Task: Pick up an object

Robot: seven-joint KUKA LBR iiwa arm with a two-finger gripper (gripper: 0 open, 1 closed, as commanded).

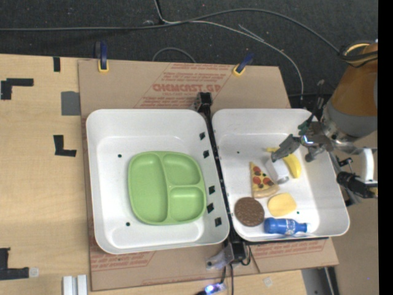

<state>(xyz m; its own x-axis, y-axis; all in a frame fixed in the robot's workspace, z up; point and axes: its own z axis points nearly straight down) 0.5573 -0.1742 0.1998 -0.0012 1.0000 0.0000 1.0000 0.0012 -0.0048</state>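
The right bin [319, 183] holds several toy foods. A pizza slice [261, 180] lies at its middle, with a yellow banana [293, 166] just to its right. Toward the front are a round brown cookie [249, 211], a yellow lemon-like piece [282, 204] and a blue bottle [285, 227] on its side. My gripper [296, 154] hangs over the bin's upper right part, just above the banana. It is open, one grey finger [282, 149] slanting down to the left. Nothing sits between the fingers.
The left bin [104, 140] holds a green divided plate [166, 186]. A dark clip rail [212, 165] runs between the bins. Cardboard lies under both bins, with cables across the dark floor behind. The arm's orange band [359, 54] is at the right edge.
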